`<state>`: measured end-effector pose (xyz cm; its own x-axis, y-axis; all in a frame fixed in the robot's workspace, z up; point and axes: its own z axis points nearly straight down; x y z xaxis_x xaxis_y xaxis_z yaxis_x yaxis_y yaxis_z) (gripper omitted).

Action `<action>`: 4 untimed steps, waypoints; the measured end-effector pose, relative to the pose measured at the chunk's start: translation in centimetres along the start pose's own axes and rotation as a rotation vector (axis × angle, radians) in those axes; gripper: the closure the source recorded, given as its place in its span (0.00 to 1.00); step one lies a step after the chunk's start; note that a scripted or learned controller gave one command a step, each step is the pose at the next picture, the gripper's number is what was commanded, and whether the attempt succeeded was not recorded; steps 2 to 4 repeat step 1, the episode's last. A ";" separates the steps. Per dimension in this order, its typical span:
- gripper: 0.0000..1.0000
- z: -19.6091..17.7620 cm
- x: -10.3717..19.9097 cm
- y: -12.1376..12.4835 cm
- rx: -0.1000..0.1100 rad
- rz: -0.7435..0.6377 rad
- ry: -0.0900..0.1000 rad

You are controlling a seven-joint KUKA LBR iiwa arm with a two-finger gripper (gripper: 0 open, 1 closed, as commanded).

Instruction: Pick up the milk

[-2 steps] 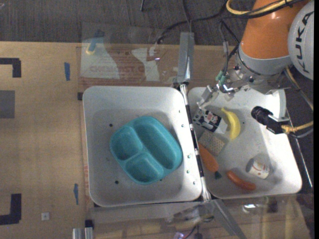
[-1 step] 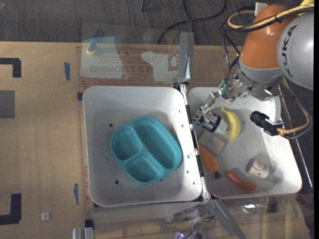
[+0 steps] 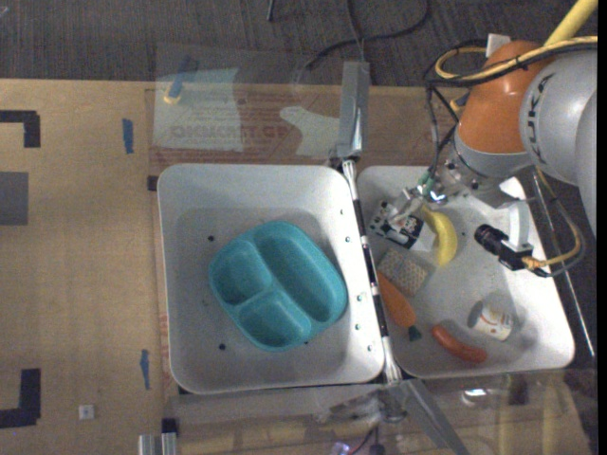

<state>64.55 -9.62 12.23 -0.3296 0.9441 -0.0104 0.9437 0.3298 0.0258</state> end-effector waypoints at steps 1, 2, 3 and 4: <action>0.00 -6.3 2.1 3.3 0.024 0.051 0.008; 0.00 -6.3 2.1 3.3 0.024 0.051 0.008; 0.00 -6.3 2.1 3.3 0.024 0.051 0.008; 0.00 -6.3 2.1 3.3 0.024 0.051 0.008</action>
